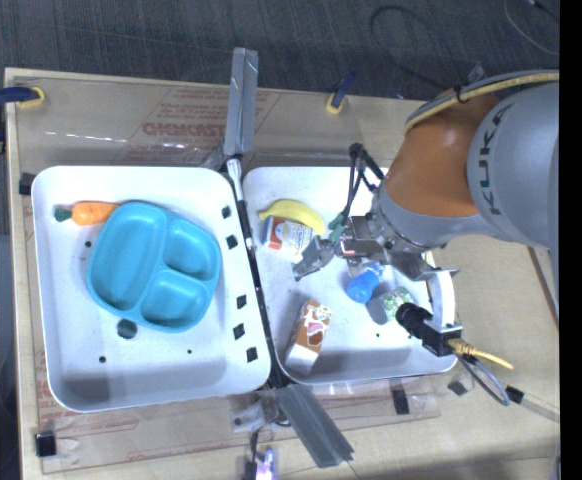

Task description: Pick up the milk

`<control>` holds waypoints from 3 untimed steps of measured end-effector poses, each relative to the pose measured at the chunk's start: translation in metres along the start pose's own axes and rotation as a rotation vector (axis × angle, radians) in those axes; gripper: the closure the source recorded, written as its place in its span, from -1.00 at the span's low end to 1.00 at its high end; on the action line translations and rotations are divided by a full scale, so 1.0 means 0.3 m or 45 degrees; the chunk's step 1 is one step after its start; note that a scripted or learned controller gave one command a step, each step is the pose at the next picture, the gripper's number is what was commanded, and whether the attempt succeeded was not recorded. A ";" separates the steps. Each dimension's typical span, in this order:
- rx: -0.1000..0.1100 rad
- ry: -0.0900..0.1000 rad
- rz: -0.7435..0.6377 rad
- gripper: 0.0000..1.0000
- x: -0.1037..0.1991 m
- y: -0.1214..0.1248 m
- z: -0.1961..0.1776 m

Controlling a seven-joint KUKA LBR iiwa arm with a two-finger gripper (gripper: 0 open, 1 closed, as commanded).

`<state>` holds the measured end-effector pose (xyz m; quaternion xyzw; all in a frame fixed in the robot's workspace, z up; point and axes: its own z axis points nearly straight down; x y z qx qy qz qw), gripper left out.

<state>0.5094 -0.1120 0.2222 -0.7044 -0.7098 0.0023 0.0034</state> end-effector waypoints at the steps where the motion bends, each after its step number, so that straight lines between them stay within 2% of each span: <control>1: -0.005 -0.003 -0.316 -1.00 -0.112 0.066 -0.137; 2: -0.001 0.000 -0.744 -1.00 0.007 -0.050 0.150; 3: -0.006 -0.004 -0.830 -1.00 -0.036 -0.105 -0.061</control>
